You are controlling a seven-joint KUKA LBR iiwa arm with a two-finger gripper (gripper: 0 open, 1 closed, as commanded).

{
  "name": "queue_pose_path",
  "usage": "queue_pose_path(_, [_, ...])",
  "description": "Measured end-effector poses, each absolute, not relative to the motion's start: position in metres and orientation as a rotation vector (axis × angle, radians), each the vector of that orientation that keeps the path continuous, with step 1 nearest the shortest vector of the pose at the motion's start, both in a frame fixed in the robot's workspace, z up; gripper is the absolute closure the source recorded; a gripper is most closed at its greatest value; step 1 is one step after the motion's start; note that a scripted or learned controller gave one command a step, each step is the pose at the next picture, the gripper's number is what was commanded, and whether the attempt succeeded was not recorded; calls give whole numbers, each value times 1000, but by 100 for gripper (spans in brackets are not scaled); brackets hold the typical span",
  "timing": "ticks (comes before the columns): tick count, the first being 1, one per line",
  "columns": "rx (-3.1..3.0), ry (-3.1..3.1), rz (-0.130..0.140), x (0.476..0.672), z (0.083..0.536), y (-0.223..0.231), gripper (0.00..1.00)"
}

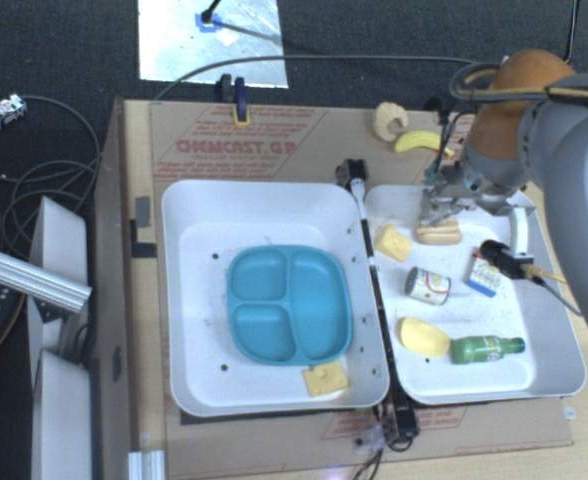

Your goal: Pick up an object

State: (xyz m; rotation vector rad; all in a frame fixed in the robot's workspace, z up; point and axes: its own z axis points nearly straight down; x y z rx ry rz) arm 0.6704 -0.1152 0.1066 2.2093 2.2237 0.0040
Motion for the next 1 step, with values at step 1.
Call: queue_pose_path(1, [2215,2220,4,664,178,-155,100])
